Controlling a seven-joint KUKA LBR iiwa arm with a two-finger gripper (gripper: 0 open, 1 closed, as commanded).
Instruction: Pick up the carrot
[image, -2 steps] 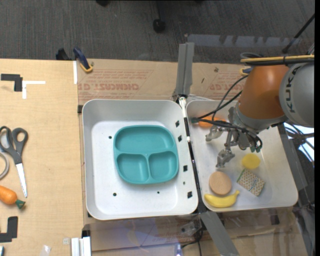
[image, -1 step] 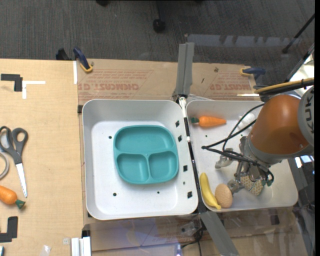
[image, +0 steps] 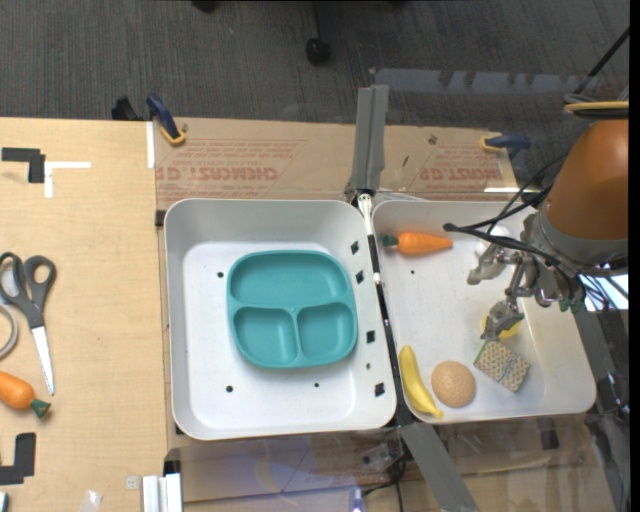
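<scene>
The hand (image: 520, 290) hangs right of centre, whether open I cannot tell. Judged best: swing up-left over the carrot (image: 424, 242), gripping across its width.

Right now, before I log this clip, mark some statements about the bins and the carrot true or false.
1. The carrot lies in the right bin, near its far left corner. True.
2. The teal plate sits in the right bin. False: it is in the left bin.
3. The gripper holds the carrot. False: the carrot lies apart from it.
4. A banana lies beside a tan ball. True.
5. Scissors lie in the left bin. False: they are on the bench.
</scene>
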